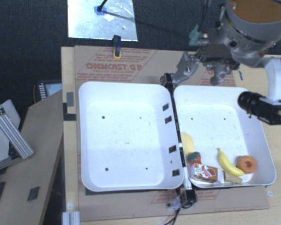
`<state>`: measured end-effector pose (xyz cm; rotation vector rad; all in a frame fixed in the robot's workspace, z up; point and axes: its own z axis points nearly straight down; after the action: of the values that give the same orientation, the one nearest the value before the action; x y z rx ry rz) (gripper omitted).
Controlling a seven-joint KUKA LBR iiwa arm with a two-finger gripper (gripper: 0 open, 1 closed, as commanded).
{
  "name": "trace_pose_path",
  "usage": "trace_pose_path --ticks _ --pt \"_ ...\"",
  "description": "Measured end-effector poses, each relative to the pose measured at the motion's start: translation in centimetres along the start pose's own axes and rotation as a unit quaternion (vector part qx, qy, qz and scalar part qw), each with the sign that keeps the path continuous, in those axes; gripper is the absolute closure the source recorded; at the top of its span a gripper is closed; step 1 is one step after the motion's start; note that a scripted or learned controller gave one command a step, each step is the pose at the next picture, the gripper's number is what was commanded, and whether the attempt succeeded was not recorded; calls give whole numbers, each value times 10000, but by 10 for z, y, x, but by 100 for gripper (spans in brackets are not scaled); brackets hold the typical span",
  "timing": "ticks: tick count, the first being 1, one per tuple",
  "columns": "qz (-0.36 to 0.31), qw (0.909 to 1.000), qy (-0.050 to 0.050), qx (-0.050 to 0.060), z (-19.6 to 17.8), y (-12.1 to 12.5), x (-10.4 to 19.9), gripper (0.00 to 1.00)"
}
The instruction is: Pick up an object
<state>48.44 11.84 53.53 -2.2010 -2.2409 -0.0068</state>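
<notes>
Camera view is showing the gripper [203, 74] hanging above the far rim of the right bin [257, 125], its metal parts pointing down and left toward the seam between the bins; whether it is open or shut I cannot tell, and nothing is showing in its grasp. Well apart from it, the objects are lying clustered in the near part of that bin: a yellow banana [228, 162] curving beside an orange ring [247, 163], a small red-and-white packet [204, 172], a red piece [194, 158] and a pale yellow item [187, 142] resting against the left wall. Left bin [126, 135] is sitting alongside, touching the right one.
</notes>
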Motion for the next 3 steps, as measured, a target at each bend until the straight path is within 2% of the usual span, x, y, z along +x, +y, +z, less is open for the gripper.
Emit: trace_pose_path --ticks 1,2,3 --pt "94 10000 -23 -15 2 139 -20 0" --pt "27 10000 3 4 -1 -3 24 0" --pt "57 10000 -6 -17 -11 3 21 100"
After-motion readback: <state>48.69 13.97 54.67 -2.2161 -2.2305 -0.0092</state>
